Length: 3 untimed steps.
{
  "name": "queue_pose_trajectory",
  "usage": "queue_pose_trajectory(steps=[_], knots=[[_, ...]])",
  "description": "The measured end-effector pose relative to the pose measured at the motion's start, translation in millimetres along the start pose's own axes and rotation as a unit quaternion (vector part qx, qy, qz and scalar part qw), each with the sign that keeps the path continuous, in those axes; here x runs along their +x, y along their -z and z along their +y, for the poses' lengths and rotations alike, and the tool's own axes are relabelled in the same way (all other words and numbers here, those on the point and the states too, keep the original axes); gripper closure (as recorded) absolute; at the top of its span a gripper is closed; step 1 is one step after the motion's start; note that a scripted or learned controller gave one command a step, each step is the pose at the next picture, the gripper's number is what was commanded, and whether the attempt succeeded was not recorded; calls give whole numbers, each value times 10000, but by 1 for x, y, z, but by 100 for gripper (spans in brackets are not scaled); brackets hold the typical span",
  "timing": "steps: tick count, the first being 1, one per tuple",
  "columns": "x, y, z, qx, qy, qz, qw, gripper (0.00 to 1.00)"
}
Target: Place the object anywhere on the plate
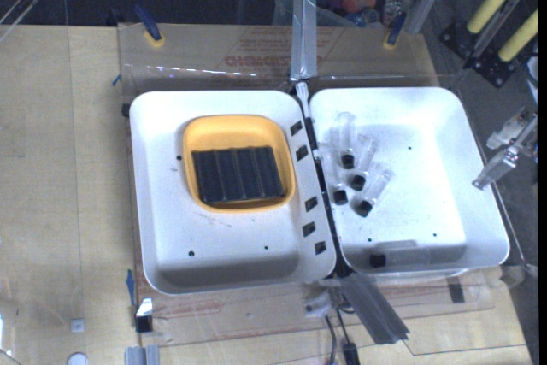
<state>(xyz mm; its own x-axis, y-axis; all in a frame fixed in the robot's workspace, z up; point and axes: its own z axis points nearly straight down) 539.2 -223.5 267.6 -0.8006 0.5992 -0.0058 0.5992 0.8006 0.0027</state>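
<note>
**Gripper and task object, seen from above.** The gripper [500, 160] hung at the outer rim of the right bin [427, 209], clear of everything in it. You could see nothing carried in it. Whether it was spread or pressed together could not be told, since it showed as little more than a pale metal sliver at the frame's margin.

**Task object.** A small cluster of clear, black-capped vials [355, 171] lay on the floor of that bin. They were ahead of the gripper along its line of reach and well apart from it, with bare white floor between. The vials lay on their sides, close together and some touching. Their long axes ran roughly crosswise to the reach, each at a slight slant.

**Goal.** Farther out from the gripper, beyond the vials and past the divider [309, 175], the yellow plate [235, 126] sat in the left bin [162, 244]. A black ribbed slab [238, 173] lay on the plate and covered most of its floor, leaving the raised rim bare.

**Reading.** You would probably take one vial as the object to move, though the slab on the plate leaves that open. The coming move turned on a descent well forward of the gripper, with its closing direction set across a vial's long axis.
</note>
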Motion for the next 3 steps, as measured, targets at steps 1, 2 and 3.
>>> queue_pose_trajectory(steps=[1, 2, 3], knots=[[19, 13, -15, -1, 1633, 20, 9866, 0], [47, 10, -35, -3, 2572, 23, 9664, 0], [48, -48, -35, -11, 4421, 18, 8970, 0]])
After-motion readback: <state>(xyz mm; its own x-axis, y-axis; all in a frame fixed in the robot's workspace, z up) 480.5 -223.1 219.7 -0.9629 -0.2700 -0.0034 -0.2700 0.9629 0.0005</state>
